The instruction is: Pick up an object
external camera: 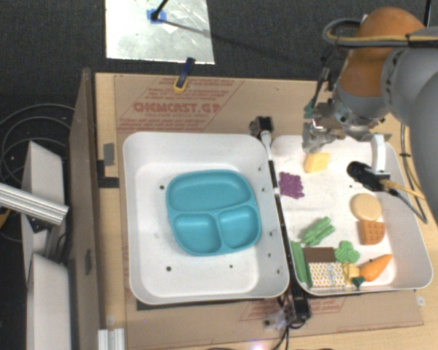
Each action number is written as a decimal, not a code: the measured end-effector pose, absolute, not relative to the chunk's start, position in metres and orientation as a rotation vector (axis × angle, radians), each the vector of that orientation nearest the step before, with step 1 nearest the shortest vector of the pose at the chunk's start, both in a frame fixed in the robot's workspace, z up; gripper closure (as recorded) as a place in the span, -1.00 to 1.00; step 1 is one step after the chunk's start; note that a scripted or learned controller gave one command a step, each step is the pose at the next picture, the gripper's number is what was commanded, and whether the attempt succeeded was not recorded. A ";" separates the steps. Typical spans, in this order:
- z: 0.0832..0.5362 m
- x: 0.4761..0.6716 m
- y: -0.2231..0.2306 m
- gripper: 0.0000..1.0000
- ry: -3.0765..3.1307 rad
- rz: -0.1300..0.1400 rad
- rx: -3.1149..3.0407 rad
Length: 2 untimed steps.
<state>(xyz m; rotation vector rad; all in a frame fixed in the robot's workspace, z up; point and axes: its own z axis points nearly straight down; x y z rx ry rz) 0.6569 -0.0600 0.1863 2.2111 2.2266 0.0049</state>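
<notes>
My gripper (315,141) hangs over the far left corner of the right bin (416,246), reaching in from the right. Directly below it, on the bin floor, lies a yellow cheese wedge (317,162); whether the gripper touches it I cannot tell. A purple bunch of grapes (291,185) sits a little nearer, by the bin's left wall. Nothing is visibly lifted off the floor.
Further toys fill the right bin: a round biscuit (366,207), a waffle (371,232), green beans (317,232), broccoli (346,252), a carrot (374,267), a brown bar (320,254). The left bin (142,166) holds a blue divided tray (213,211).
</notes>
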 end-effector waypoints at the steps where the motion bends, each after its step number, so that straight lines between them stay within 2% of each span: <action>1: 0.184 0.642 -0.025 1.00 2.229 0.001 2.213; 2: 0.227 0.664 -0.069 1.00 2.216 0.006 2.218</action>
